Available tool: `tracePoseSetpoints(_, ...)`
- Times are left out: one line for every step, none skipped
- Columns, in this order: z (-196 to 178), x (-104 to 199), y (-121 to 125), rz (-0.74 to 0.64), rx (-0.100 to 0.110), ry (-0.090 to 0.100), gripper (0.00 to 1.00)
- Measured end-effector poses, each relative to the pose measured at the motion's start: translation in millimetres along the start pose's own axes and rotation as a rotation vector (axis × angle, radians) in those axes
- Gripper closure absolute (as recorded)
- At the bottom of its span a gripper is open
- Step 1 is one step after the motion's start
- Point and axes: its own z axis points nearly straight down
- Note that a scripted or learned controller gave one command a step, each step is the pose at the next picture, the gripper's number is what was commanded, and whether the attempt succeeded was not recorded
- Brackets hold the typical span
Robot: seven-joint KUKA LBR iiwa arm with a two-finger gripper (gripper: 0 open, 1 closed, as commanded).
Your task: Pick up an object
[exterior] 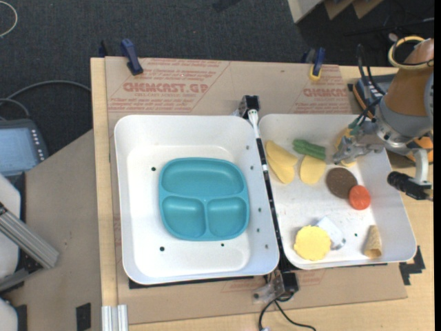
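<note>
Reaching in from the right edge of the tabletop, the pincer (346,150) hangs low over the right bin (406,234); whether it is clenched I cannot tell. A brown disc (340,182) lies just beside it.

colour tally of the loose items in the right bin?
Yellow: 3 (large wedge, small piece, round disc)
Green: 1 (stick)
Brown: 1 (round disc)
Red-orange: 1 (ball)
Tan: 1 (cone)
White: 1 (small piece)
Total: 8
</note>
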Motion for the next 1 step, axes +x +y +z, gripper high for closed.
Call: tracePoseSetpoints(-47.0, 3.6, -40.6, 0.01, -0.002, -0.024, 1.0)
